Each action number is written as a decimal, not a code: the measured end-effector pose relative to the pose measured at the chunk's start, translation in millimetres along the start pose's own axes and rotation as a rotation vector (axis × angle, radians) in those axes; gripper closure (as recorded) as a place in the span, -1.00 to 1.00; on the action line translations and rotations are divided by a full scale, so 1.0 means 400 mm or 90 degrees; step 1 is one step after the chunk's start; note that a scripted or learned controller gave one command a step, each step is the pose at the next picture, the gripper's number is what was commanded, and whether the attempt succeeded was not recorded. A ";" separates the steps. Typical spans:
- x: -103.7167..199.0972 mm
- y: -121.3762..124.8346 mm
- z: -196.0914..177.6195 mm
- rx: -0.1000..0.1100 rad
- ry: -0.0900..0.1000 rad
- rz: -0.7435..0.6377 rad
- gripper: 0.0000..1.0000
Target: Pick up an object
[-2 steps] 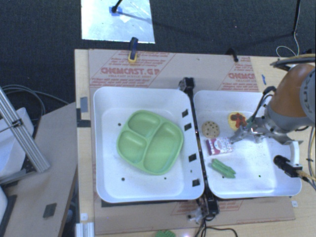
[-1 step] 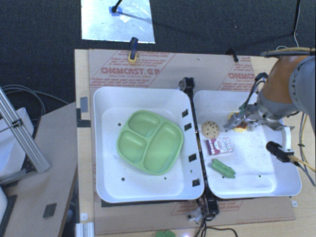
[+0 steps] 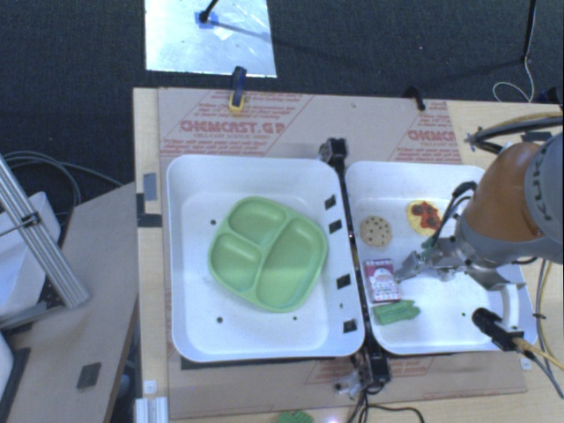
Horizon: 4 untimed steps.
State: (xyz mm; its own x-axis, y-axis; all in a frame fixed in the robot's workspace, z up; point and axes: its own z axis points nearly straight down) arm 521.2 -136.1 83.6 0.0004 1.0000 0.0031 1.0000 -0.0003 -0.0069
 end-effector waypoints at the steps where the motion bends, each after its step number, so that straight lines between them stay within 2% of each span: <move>1: 0.164 -0.086 -0.265 -0.010 -0.001 -0.006 -1.00; 2: 0.324 -0.087 -0.249 -0.005 0.000 -0.007 -1.00; 4: 0.313 -0.087 -0.250 -0.005 -0.002 -0.002 -1.00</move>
State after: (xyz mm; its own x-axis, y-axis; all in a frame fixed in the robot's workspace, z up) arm 487.2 -11.1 184.2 -0.0024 1.0000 0.0005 1.0000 0.0024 0.0017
